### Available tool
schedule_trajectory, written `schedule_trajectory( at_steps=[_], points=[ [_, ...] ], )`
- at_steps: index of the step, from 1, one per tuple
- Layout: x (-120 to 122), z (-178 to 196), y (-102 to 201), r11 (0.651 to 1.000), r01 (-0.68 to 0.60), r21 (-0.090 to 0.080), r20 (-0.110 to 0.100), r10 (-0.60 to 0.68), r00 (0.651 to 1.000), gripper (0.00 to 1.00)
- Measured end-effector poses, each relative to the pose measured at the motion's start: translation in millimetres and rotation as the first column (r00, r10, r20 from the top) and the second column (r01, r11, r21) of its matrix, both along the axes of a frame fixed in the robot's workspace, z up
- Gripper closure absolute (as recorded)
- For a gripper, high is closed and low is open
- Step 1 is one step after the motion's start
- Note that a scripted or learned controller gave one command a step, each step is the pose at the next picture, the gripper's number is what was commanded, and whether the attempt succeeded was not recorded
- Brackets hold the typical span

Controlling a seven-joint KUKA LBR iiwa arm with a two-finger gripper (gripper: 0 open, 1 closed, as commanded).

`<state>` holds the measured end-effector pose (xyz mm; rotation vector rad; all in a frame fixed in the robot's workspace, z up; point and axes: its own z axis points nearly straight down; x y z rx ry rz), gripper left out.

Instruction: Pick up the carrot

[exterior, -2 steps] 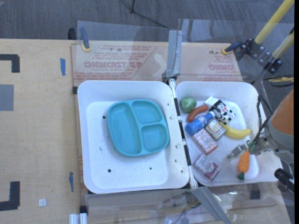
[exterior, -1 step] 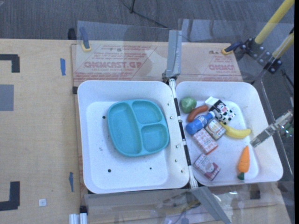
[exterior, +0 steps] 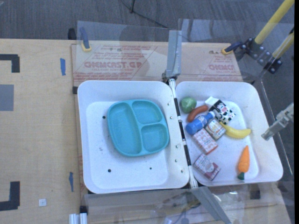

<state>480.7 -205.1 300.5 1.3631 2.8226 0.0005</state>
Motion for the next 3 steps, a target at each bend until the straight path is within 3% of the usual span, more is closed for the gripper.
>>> schedule_trajectory(
  at_steps=[1, 2, 3],
  points=[
    [-0.2, -36.4, 44.7, 1.000, -0.016, 0.002, -0.004, 0.016, 1.000, 0.00],
    [-0.3, -50.8, 38.9, 0.987, -0.163, 0.003, -0.005, 0.163, 0.987, 0.00],
    [2.6, -115.2, 117.4, 0.991, -0.130, 0.003, -0.005, 0.130, 0.991, 0.00]
  ],
)
